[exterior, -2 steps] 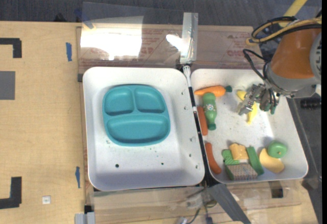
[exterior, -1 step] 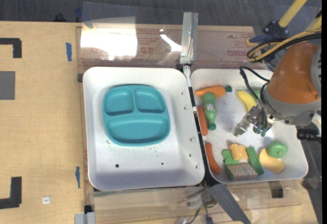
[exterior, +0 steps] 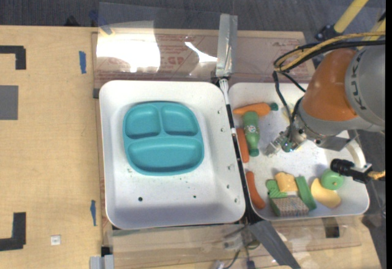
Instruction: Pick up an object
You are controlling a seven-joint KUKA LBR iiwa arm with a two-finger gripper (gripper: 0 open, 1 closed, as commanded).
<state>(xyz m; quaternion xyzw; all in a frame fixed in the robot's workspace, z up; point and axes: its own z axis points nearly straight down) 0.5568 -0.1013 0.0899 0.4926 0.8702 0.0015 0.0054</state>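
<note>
Hovering low in the right bin (exterior: 355,203), beside the green bottle (exterior: 251,127): gripper (exterior: 283,144), jaws' state impossible to tell.

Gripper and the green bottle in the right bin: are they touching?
Apart. The camera view shows bare white bin floor between the gripper and the green bottle, which lies to its left beside the carrot.

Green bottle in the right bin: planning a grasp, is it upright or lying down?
Lying down: the green bottle rests lengthwise on the right bin floor beside a carrot.
</note>
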